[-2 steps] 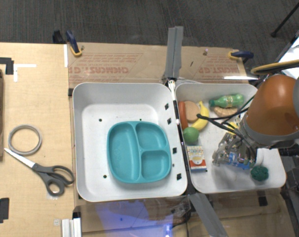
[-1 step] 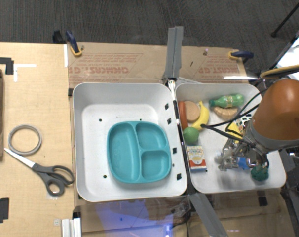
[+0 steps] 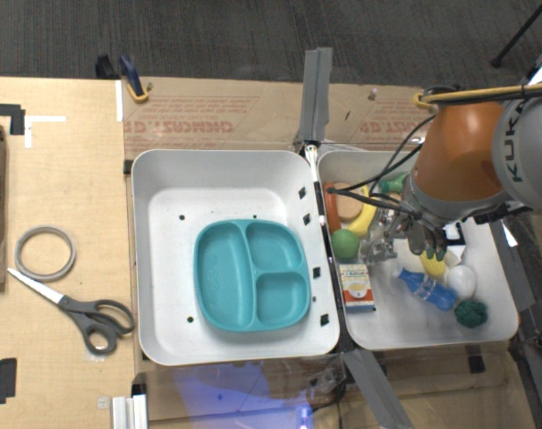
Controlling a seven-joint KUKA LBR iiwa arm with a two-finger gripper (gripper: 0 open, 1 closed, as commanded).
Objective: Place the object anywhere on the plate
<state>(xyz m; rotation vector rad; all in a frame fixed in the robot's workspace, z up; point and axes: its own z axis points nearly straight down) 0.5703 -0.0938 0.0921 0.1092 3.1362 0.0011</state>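
Camera view shows the arm reaching in from the right and hanging over the right bin point(image 3: 486, 329), with the claw point(image 3: 398, 238) low among the clutter there. Whether its fingers are spread or pressed together cannot be told, since dark cables and the wrist hide them, and nothing can be seen between them. The step in hand looks like the pick: choosing and grasping one object before any carry.

Around the claw lie a green ball point(image 3: 344, 243) just to its left, a banana point(image 3: 368, 211) up and to the left, a small carton point(image 3: 356, 289) below, a blue bottle point(image 3: 429, 290) and a white egg-shaped piece point(image 3: 460, 281) to the lower right, and a dark green lump point(image 3: 471, 312) near the bin's corner. Which of these is the intended object cannot be told; the green ball and the banana sit closest.

The teal plate point(image 3: 251, 275) lies in the left bin point(image 3: 164, 329), three compartments, nothing on it, well apart from the claw and across the wall between the bins. The next move likely calls for a firm hold on one item, a lift high enough to clear that wall, then a leftward carry over the plate. On the counter point(image 3: 56, 168) at far left lie scissors point(image 3: 79, 311) and a tape roll point(image 3: 45, 252), out of the way.
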